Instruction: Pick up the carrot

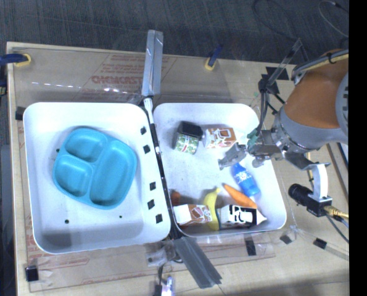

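The right white bin [171, 119] holds, nearest, 2 small cartons [219, 214] along its near wall, with a yellow banana-shaped item [211, 201] between them. The small orange tapered carrot [240, 195] lies just beyond, touching the blue plastic bottle [243, 180]. Above the bottle, the two-finger gripper [234, 156] hovers with jaws parted, grasping nothing. The left white bin [35, 184] contains 1 blue sectioned plate [95, 166].

In the right bin [171, 119], the gripper [235, 156] hangs above the blue bottle [244, 180], near the carrot [240, 195], while a blue divided plate [95, 167] sits in the left bin [41, 227]
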Controlling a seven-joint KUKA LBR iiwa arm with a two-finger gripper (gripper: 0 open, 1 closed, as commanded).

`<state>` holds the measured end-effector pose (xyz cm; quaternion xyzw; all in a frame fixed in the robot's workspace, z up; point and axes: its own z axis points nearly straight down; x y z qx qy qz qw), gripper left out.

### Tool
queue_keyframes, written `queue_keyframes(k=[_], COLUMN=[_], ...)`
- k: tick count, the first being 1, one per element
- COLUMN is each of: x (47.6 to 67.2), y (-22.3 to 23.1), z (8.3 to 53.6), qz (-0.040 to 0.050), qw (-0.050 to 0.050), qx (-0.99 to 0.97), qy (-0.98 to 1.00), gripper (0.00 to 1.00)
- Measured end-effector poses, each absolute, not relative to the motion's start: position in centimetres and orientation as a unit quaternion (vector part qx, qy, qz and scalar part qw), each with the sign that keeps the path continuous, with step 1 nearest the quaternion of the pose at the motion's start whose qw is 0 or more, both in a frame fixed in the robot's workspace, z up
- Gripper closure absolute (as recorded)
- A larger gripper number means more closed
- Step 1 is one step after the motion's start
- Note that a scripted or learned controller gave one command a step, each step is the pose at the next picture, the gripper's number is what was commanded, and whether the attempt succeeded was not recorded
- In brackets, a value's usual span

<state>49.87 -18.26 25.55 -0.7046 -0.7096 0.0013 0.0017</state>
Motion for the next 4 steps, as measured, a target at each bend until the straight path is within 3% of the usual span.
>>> queue_keyframes(k=[1, 2, 3, 4], x=[47.7, 47.7, 47.8, 47.8], y=[-21.1, -21.0, -21.0, -21.0], z=[19.7, 17.1, 18.1, 18.2], qz=[0.0006, 0.0002, 0.0004, 0.0005], qw=[0.001, 0.001, 0.0, 0.0], qx=[-0.628, -0.499, -0.497, -0.497], qy=[-0.778, -0.867, -0.868, -0.868], gripper=[0.0, 0.0, 1.0, 0.0])
